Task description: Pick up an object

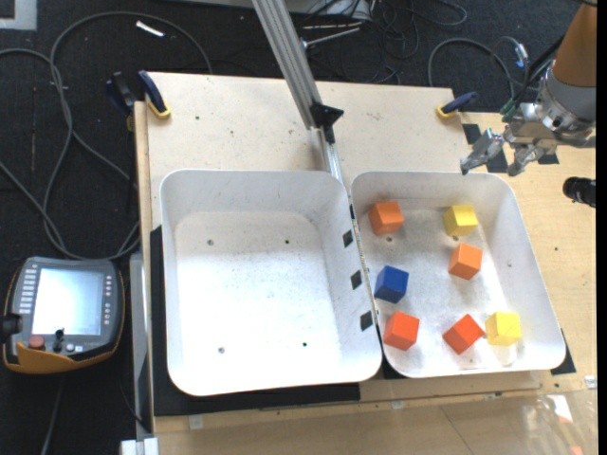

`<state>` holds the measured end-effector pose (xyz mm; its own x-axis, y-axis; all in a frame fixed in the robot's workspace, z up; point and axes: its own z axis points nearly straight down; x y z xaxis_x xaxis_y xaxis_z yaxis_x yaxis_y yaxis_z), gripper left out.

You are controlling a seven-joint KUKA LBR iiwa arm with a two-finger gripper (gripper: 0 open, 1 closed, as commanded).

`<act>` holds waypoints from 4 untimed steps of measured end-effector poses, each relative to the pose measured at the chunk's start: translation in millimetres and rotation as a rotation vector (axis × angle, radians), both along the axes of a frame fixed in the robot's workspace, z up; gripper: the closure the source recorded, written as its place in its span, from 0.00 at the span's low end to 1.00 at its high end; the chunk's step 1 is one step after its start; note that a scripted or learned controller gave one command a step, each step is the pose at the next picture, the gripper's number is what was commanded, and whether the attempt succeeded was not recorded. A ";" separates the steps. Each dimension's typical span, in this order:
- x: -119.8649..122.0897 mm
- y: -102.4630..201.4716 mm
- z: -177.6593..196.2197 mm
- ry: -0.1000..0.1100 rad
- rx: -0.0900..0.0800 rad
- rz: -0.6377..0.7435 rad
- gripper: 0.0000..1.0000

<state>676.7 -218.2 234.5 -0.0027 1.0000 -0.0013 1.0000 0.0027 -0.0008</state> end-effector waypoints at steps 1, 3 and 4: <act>4.3 -6.0 -58.9 0.004 0.001 -0.002 0.00; -6.4 -5.1 -138.6 -0.001 0.002 -0.002 0.00; -21.1 -5.9 -138.7 0.000 0.001 -0.003 0.00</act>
<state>655.6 -224.1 95.7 0.0000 1.0000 -0.0007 1.0000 -0.0001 -0.0011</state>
